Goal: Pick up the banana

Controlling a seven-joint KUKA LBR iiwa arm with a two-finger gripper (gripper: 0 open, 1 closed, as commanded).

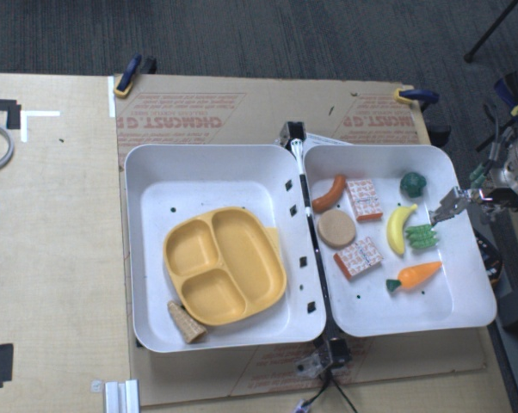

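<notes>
— Yellow plastic is what marks the banana [397, 229]; where is it found in relation to the green beans [422, 237]?

— It is laid just to the left of the green beans, touching or nearly touching them, in the right bin [465, 308]. It is curved, standing roughly top to bottom in the view, and its whole length is exposed.

— What else is set around the beans?

— A broccoli head [413, 183] is seen above them, a carrot [416, 274] below them, and a round biscuit [336, 228] and two patterned blocks [363, 199] further left, beyond the banana.

— Which step is judged to be in hand?

— The approach. The gripper [449, 205] is poised just up and to the right of the beans, near the bin's right wall, and nothing is seen between its fingers. Whether the jaws are parted or closed cannot be told; the fingers are too small and dark to be read.

— What is called for next?

— A short shift leftward, past the beans, is likely needed, so that the jaws are centred over the banana's middle and set across its narrow width. The beans could be caught instead if the descent is made too far right.
</notes>
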